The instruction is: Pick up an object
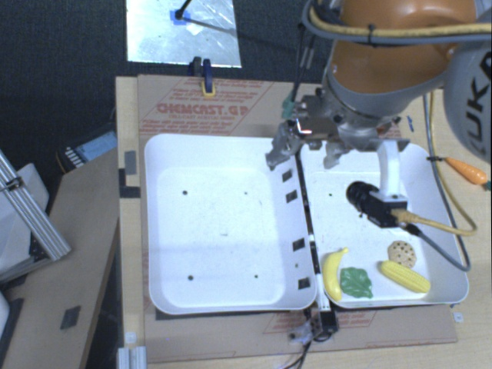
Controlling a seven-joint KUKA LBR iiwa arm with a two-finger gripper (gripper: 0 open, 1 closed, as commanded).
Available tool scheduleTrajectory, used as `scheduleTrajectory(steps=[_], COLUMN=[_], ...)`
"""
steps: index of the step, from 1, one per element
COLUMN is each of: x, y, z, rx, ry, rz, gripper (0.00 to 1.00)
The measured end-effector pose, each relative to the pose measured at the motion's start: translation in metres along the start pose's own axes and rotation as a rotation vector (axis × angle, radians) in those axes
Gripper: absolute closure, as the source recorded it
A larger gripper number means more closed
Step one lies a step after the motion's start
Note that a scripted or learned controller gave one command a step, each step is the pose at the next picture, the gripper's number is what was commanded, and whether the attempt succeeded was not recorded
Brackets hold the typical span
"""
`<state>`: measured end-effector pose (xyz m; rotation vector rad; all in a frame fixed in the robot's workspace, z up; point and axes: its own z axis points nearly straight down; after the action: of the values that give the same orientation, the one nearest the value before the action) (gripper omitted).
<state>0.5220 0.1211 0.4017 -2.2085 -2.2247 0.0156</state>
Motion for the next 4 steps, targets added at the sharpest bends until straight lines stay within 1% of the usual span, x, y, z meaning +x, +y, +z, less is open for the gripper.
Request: scheduleTrajectory(steps=[1, 2, 3, 4], x=[0.008, 0.044, 0.068, 0.088], y=[-0.037, -0.036, -0.036, 0.116], z=[-0.018, -0.111, 0.073, 0.133], rx=[-0.013, -0.024, 0.002, -0.016], ry=[0.004, 0.008, -0.003, 0.001], rz=[0.001, -0.001, 0.005, 0.008], gripper=[0.00, 0.00, 0.00, 0.00])
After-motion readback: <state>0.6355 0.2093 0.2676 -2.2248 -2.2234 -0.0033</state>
